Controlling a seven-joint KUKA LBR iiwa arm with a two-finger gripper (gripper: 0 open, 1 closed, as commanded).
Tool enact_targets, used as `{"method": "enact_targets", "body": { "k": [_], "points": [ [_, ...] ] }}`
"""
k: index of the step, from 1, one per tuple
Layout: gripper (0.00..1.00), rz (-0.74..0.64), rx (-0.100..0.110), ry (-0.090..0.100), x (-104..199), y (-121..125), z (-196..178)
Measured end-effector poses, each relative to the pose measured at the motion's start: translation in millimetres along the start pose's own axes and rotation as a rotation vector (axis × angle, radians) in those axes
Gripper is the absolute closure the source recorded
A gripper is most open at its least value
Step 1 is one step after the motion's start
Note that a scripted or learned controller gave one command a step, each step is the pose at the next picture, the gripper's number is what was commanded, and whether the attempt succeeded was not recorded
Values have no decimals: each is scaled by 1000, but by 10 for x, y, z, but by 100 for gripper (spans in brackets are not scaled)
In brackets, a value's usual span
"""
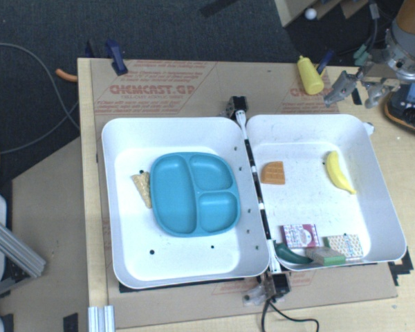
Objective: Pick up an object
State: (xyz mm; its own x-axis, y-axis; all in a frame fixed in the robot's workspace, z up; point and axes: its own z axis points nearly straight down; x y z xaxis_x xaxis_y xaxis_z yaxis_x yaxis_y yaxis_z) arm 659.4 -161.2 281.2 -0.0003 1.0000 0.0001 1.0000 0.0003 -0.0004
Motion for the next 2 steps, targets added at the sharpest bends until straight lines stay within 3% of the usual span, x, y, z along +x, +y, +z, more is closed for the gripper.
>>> {"method": "enact_targets", "body": {
  "k": [1,2],
  "points": [
    [0,1,4,0,-589,59,1228],
    [0,1,2,1,-448,-140,1976]
  ]
}}
